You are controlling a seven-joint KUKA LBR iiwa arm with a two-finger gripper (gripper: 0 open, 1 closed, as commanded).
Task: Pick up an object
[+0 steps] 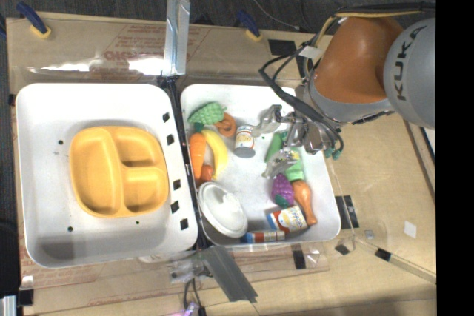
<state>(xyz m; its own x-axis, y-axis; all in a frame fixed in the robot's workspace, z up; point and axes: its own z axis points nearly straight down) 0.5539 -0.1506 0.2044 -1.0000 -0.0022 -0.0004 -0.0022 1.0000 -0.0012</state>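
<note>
Where it lies, the purple grape bunch looks knobbly, plastic.

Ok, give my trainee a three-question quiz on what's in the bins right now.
1. True or false: the yellow tray lies in the left bin.
2. Which lies nearest the banana? A) carrot B) purple grapes C) white bowl
3. Over which bin does the pincer hang?

Key: 1 true; 2 A; 3 the right bin.
</note>
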